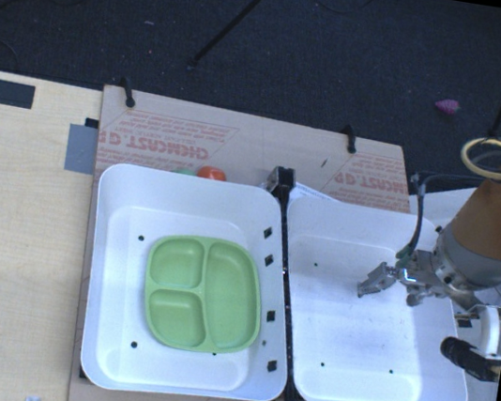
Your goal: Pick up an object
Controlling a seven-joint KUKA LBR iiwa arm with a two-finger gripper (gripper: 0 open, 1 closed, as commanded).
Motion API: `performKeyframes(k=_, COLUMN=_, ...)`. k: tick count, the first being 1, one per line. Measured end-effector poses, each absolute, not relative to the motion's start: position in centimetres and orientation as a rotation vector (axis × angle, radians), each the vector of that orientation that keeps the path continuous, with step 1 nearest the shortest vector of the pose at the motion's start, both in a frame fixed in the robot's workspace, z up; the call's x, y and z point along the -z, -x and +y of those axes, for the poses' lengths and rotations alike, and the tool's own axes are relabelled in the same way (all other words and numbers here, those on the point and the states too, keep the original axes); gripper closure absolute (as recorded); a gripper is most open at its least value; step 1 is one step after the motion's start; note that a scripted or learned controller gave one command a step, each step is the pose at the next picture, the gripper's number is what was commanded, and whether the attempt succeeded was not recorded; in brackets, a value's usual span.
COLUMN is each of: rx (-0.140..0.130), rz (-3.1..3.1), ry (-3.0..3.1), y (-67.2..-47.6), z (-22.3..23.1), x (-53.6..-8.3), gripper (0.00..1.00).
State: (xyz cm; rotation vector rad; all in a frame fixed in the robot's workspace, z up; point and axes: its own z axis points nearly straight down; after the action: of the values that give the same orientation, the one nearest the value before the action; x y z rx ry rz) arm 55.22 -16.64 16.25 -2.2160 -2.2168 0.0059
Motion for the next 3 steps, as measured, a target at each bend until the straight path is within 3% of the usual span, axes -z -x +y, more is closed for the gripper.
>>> performKeyframes(k=2, rx=-0.003, rz=-2.218, ry=2.22, y=-54.1, z=-16.8, x=-8.6, gripper=0.0)
performKeyframes(k=3, rx=-0.001, rz=-2.215, ry=2.225, y=-54.2, z=-16.9, x=-9.9, gripper=1.0)
